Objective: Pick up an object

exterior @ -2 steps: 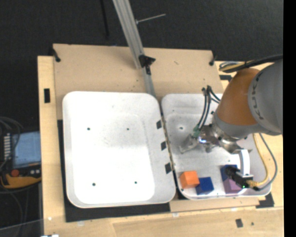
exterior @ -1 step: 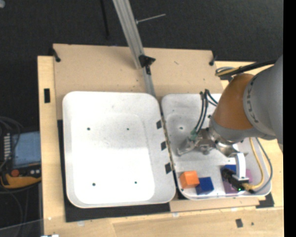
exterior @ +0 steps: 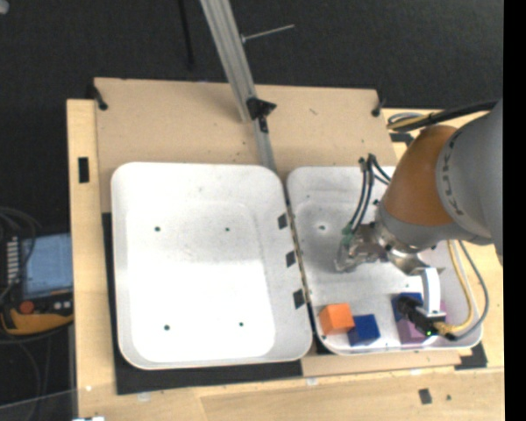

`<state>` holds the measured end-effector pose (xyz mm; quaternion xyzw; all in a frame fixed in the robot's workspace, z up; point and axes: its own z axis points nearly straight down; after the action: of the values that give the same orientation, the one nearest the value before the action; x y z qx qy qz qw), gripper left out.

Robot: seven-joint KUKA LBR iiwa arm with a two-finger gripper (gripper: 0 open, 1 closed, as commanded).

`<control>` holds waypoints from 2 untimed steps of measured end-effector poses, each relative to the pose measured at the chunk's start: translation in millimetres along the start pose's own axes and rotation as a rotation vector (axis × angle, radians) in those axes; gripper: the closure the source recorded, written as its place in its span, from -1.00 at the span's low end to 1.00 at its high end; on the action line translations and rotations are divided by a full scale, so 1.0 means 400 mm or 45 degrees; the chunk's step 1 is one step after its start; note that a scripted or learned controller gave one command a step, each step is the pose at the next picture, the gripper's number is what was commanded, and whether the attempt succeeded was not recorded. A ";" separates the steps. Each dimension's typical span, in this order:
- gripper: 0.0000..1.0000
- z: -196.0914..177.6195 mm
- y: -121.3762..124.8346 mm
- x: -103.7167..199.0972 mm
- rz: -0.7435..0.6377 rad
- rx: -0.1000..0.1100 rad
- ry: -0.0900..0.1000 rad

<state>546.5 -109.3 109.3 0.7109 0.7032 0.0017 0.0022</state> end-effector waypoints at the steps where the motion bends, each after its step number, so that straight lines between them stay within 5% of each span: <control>1: 1.00 -0.119 -0.012 -0.017 -0.008 0.000 -0.001; 2: 1.00 -0.250 0.009 0.001 -0.019 -0.003 -0.001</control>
<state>549.7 -108.9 209.5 0.7057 0.7085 0.0023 0.0031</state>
